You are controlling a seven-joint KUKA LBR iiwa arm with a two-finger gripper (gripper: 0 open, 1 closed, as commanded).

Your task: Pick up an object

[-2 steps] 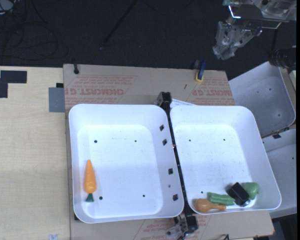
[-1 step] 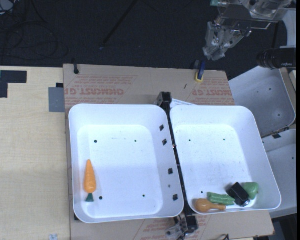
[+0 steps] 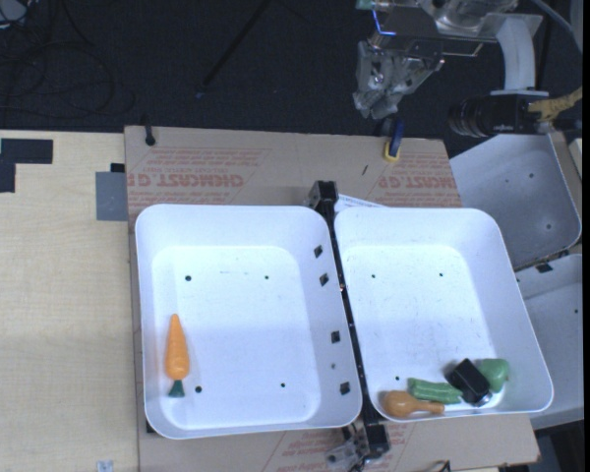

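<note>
Carrot [image 3: 177, 350]: alone near left bin's [image 3: 152, 234] front-left corner, lying lengthwise. Likely light, rigid, smooth plastic; grip across its thick middle. Right bin's [image 3: 511, 264] front edge: cluttered toys. Gripper [image 3: 379, 101] high beyond bins; jaws' state indeterminable.

Bins [image 3: 231, 232]: white plastic, smooth, slightly glossy. Carrot [image 3: 176, 348]: orange plastic, satin sheen, green stub. Black block [image 3: 469, 381]: matt. Green pieces [image 3: 434, 390]: glossy plastic. Orange pear-shaped piece [image 3: 409, 404]: smooth plastic. Cardboard [image 3: 275, 170] under bins: brown, matt, printed red. Bench [image 3: 49, 303]: pale wood-look laminate, matt. Gripper [image 3: 379, 101]: bare metal, dull shine. Plate [image 3: 516, 195] at right: grey metal, brushed.
</note>
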